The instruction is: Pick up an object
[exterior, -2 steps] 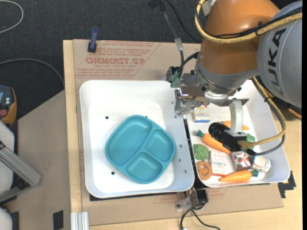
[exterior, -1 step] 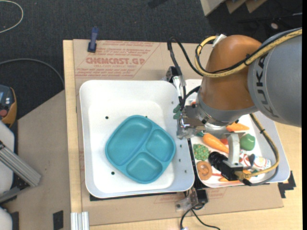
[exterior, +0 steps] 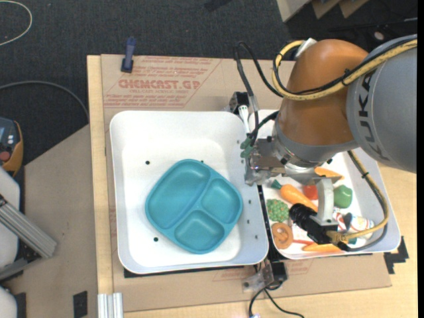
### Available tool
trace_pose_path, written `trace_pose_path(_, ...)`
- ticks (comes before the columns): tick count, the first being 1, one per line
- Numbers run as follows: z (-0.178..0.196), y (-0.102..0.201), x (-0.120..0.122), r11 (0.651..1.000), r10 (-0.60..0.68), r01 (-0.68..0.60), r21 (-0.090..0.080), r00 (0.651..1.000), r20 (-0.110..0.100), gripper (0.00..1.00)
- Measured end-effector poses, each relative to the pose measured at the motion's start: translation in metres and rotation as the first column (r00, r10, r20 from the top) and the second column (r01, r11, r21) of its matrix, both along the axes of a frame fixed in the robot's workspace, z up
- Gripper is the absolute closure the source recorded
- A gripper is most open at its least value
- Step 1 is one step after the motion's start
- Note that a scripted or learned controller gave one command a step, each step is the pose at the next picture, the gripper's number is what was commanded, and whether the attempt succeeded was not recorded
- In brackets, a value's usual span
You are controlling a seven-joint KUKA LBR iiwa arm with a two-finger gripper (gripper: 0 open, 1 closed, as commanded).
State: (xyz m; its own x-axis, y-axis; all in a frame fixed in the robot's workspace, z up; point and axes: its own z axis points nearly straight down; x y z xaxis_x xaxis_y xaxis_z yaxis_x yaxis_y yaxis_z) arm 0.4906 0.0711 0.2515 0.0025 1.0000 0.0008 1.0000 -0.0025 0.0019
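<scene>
Fingers: hidden beneath the wrist (exterior: pixel 311 144), over the right bin (exterior: pixel 391 234); spread or pressed together, cannot tell. Candidate: orange carrot-shaped toy (exterior: pixel 293 194), lying in that bin among clutter. Likely light, stiff, slick plastic; pinch across its thick middle.

- Left bin (exterior: pixel 126 177): white plastic, smooth, faint sheen along the rim.
- Right bin (exterior: pixel 392 227): same white plastic, smooth.
- Tray (exterior: pixel 193 205): teal plastic, smooth, satin, soft highlights on the ridges.
- Board (exterior: pixel 165 78): brown paper facing, matt, with red print.
- Arm (exterior: pixel 391 105): grey shell, smooth, semi-gloss.
- Orange band (exterior: pixel 318 91): glossier, with pale glare on top.
- Carrot (exterior: pixel 295 194): orange plastic, shiny.
- Green toy (exterior: pixel 342 196): glossy plastic.
- Floor (exterior: pixel 132 12): dark, matt, rough like carpet.
- Rail (exterior: pixel 26 234): bare metal, dull grey.
</scene>
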Motion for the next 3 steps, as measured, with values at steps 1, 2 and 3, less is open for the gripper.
trace_pose_path(1, 0.124, 0.031, -0.001, 1.000, 0.008, -0.008, 0.004, 1.000, 0.013, 1.00)
trace_pose_path(2, 0.263, -0.005, -0.011, 1.000, 0.000, 0.000, 0.003, 1.000, 0.018, 1.00)
trace_pose_path(3, 0.186, -0.020, -0.012, 1.000, -0.001, 0.001, -0.002, 1.000, -0.010, 1.00)
